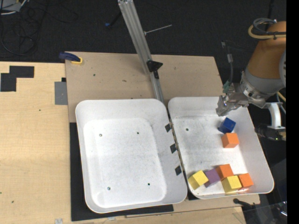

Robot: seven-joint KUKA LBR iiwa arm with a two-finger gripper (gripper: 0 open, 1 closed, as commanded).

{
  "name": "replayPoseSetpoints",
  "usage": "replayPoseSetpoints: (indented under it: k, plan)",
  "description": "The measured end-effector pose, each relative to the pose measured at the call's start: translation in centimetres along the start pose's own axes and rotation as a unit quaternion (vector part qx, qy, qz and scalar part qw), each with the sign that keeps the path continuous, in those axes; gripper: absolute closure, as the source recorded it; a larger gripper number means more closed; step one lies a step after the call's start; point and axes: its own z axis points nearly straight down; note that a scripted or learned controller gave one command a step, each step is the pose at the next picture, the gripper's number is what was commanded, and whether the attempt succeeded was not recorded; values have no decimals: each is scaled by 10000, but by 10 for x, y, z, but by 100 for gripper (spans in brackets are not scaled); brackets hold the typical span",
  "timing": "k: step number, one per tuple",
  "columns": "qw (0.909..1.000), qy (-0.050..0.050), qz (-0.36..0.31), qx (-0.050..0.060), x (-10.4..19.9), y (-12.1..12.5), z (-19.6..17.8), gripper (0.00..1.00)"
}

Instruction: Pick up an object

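The right bin (201, 125) holds a blue cube (227, 124) with an orange cube (230, 140) just below it. Several more cubes cluster at the bin's front: a yellow cube (198, 178), a purple cube (212, 176), an orange cube (225, 171), another yellow cube (231, 184) and an orange cube (245, 180). My gripper (223, 106) hangs above the bin's far right part, just up and left of the blue cube. Nothing shows between its fingers.
The left bin (121, 153) sits beside the right one, with black clips along the shared edge. A slanted metal rail (140, 41) rises behind the bins. A blue and yellow clamp (71, 57) lies at the bench's far left corner.
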Motion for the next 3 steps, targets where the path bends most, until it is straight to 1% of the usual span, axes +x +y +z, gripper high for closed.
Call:
replayPoseSetpoints:
  k: [1,2,3]
  plan:
    - [10000,3,-5,11,-1,1,-32,100]
    - [10000,14,-16,40,43,-13,-29,100]
    - [10000,19,-25,38,102,-16,-31,100]
